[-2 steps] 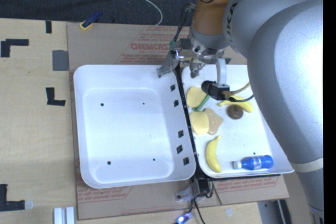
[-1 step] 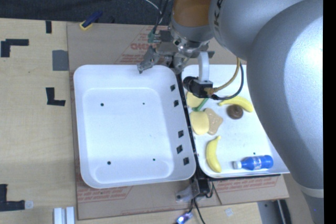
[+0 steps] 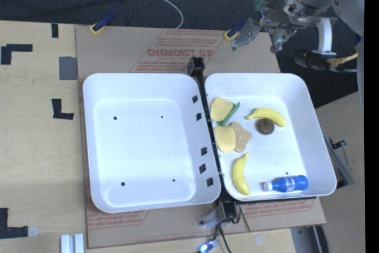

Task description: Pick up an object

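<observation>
Right bin (image 3: pixel 308 127) is holding the candidates. Blue bottle (image 3: pixel 287 184) is lying on its side near the front wall, white cap pointing left; judging it light, rigid, smooth and apt to roll, so a grip across the barrel mid-length looks safest. Two bananas: one (image 3: pixel 240 173) is lying just left of the bottle, the other (image 3: pixel 266 115) is curving over a small brown round thing (image 3: pixel 265 126), touching it. Both look like stiff, light toy fruit; take across the thick middle. Pale yellow pieces (image 3: pixel 224 127) are clustering against the divider, awkward to reach. Left bin (image 3: pixel 95 127) is sitting alongside.

Gripper (image 3: pixel 278 38) is hanging above the bench beyond the right bin's far edge, well apart from everything. Nothing between its fingers; how wide the jaws are standing, I cannot tell.
</observation>
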{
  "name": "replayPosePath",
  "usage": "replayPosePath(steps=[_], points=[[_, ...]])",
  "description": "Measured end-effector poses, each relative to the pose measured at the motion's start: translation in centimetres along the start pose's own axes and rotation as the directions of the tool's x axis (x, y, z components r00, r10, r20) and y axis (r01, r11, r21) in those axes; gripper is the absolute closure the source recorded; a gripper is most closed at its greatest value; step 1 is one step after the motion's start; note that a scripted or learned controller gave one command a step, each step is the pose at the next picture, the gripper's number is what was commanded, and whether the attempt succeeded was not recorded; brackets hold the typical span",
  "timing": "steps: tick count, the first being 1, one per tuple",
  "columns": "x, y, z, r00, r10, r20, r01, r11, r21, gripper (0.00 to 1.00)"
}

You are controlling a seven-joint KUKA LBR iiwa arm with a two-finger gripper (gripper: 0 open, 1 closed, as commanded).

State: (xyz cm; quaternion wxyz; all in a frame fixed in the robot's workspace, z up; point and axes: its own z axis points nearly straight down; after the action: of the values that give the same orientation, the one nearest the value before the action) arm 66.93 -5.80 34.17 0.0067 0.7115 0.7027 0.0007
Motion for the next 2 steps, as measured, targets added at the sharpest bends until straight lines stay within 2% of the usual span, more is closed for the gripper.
replayPosePath(steps=[1, 2], points=[[-9.12, -0.1, -20.34, 1.0, -0.008, 0.0, 0.008, 1.0, -0.007, 0.0], [-8.58, 0.08, -20.27, 1.0, -0.014, -0.005, 0.014, 1.0, 0.009, 1.0]])
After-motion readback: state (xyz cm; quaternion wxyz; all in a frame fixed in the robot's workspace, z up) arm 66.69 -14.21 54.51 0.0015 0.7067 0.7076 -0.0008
